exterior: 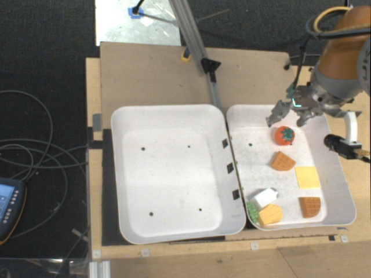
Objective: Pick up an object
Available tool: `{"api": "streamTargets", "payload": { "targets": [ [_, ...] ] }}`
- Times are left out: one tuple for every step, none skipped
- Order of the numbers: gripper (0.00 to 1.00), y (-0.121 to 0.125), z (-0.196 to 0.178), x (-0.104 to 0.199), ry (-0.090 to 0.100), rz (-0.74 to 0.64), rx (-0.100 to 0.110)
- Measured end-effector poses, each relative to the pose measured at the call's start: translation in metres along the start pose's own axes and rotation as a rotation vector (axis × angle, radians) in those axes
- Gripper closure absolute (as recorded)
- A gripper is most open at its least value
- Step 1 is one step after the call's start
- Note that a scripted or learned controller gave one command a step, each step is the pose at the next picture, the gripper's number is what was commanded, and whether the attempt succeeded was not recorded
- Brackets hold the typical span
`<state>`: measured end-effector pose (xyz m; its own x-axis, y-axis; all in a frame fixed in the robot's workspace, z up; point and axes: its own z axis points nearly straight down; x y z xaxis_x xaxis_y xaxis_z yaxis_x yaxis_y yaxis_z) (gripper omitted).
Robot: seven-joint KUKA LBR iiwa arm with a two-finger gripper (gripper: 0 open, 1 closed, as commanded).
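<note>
The right bin [330, 172] holds several toy foods. A red tomato with a green top [284, 135] lies near its far side. Below it sit an orange wedge [283, 161], a yellow square [307, 177], an orange-brown block [309, 207], a white block [265, 197], a yellow piece [271, 215] and a green piece [253, 211]. My gripper [288, 116] hovers just above and behind the tomato, open, its two fingers spread with nothing between them.
The left bin [168, 172] lies beside the right one, joined by black clips [229, 167]. A grey pole [191, 28] slants in from the top. Cables hang beside the arm [348, 57] at the right.
</note>
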<state>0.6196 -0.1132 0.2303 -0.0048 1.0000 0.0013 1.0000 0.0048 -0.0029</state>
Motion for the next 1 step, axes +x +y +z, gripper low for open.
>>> {"api": "streamTargets", "payload": {
  "targets": [
    [0.00,0.0008,-0.0023,-0.0001,-0.001,0.000,-0.004]
  ]
}}
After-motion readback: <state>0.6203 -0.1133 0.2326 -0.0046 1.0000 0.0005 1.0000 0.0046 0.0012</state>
